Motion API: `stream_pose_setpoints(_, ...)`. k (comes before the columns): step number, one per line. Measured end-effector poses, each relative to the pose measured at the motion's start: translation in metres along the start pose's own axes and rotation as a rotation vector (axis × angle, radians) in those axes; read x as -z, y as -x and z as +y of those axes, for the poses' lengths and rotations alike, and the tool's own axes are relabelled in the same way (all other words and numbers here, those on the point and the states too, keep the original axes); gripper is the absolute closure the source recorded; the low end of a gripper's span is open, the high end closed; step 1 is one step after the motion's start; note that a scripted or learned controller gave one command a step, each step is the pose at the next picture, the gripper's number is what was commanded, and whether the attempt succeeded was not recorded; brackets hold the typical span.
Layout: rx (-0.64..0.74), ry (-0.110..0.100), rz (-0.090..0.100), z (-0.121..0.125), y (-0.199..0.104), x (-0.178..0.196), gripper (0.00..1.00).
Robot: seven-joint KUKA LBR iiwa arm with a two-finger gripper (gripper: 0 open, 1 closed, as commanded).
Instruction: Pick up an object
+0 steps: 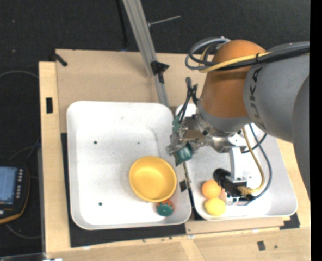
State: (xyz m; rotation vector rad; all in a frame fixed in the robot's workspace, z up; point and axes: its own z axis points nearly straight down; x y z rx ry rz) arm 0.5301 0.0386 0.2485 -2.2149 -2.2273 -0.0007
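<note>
The pincer (181, 147) hangs where the left bin (106, 129) meets the right bin (283, 200), just beside the yellow bowl (153, 178), probably its target; whether it is open or closed, I cannot tell.

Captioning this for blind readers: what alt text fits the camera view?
The arm's gripper hangs over the wall between two white bins. The left bin holds a yellow bowl and a small teal-and-red thing; the right bin holds an orange ball and a yellow ball.
</note>
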Motion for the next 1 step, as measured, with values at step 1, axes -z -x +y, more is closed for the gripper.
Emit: stream_pose_setpoints(1,0.002,0.001,0.001,-0.0035,-0.0463,0.0017,1.00)
